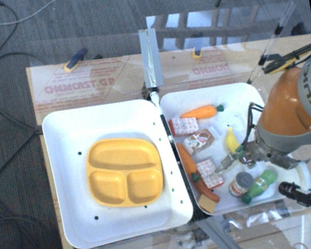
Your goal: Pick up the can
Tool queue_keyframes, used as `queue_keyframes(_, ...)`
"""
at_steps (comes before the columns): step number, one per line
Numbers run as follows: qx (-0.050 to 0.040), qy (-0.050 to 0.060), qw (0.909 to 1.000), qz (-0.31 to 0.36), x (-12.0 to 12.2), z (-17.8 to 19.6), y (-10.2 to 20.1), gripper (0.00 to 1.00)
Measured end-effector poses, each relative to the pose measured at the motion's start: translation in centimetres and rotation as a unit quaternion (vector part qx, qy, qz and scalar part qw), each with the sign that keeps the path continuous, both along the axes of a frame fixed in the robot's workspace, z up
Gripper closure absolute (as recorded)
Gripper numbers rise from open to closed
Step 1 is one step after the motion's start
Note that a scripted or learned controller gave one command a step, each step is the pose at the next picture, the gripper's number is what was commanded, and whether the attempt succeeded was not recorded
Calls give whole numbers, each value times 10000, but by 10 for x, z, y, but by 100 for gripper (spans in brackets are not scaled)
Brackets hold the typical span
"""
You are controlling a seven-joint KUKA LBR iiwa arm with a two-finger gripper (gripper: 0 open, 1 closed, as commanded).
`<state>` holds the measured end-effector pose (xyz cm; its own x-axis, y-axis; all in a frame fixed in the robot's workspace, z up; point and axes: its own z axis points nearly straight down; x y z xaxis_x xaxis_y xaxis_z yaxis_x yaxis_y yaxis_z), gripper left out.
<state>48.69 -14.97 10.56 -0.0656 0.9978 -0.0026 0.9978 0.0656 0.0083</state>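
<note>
I'm over the right bin (238,90) now, my arm (295,112) reaching in from the right, my pincer (237,155) low among the clutter. Whether it is released or clenched, I cannot tell from here. The can (241,183) stands near the bin's front edge, lid up, touching the green bottle (260,186) on its right. My pincer sits just beyond it, near the banana (231,139), and nothing shows between my tips. So the pick isn't done: the can is on the bin floor, not lifted. By my reckoning I have yet to line up over it, close and raise. The left bin (64,142) carries the yellow tray (125,171).
</note>
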Motion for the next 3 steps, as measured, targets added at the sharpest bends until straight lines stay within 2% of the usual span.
queue_keyframes(1, 32, -6, 9903, -1388, 2, -17, -14, 0)
queue_keyframes(2, 22, -11, 9904, -1384, 3, -8, -15, 100)
queue_keyframes(3, 8, 67, 9934, -1147, -3, 71, 30, 100)
